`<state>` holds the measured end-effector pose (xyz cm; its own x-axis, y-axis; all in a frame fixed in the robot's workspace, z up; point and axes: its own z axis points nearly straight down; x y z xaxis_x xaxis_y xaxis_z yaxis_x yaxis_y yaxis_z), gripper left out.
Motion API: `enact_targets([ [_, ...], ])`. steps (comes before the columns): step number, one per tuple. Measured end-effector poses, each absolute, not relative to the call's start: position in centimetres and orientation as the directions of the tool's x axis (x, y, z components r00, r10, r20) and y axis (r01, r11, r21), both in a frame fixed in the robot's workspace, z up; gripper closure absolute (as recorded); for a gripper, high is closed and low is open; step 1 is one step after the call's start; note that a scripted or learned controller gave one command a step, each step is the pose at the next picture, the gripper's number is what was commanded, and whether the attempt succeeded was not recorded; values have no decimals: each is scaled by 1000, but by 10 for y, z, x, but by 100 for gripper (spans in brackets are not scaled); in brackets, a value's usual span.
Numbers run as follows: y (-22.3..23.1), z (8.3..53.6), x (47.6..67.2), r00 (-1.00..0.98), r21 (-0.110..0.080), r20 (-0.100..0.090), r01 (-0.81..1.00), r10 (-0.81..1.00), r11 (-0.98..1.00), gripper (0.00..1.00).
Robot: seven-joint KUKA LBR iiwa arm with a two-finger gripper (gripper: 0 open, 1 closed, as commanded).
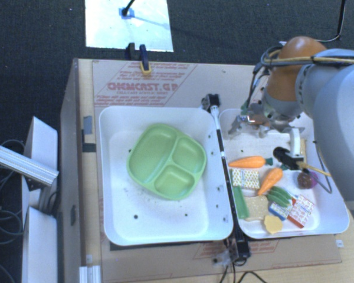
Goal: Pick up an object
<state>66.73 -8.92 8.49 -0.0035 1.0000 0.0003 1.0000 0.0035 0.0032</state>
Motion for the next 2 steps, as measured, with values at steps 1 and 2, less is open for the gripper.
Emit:
enact_targets([
  [1,-83,85,669,-4,3,0,1000,1000,4,0],
  [2,-84,85,669,-4,3,-1,1000,1000,4,0],
])
